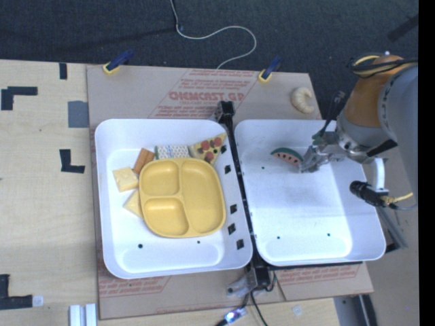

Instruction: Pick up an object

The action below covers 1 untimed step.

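Yellow divided plate [182, 197] glowing in the white left bin [109, 202], tan and orange pieces [134, 170] beside it. White right bin [340, 236] carries a watermelon slice [288, 156] (green rind, red flesh, dark seeds). Arm [384, 107] grey, orange-banded.

Floor: dark blue-grey carpet [81, 15] along the far side of the bench.
Bench top: pale wood [41, 209] with black angular marks toward its left edge.
Cardboard sheet [197, 94]: brown with red print, held at its far edge by two blue-and-yellow clamps [117, 61].
Cable [217, 36]: thin, white, looping over the carpet.
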Each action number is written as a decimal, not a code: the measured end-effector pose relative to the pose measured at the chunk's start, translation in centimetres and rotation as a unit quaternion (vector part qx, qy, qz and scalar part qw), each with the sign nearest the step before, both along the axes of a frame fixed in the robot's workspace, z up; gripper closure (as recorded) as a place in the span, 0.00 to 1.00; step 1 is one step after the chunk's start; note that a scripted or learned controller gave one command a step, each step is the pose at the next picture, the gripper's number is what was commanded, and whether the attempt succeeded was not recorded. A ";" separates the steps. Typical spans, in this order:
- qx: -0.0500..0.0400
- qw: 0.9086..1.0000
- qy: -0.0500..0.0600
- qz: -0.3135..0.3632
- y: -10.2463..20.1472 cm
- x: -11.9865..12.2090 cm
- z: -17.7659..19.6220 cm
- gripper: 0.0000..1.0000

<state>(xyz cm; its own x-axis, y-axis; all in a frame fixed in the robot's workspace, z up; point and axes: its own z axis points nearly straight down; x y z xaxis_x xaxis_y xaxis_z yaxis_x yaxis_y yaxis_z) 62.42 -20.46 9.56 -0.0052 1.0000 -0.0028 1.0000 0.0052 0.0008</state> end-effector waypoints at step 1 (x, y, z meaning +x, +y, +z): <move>0.001 1.000 -0.001 -0.002 0.2 0.5 4.3 1.00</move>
<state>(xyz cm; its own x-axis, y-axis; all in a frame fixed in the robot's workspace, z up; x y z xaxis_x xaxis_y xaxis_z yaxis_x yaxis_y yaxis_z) 62.91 -20.28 13.85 -0.0015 1.0000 -0.0002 1.0000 0.0015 0.0019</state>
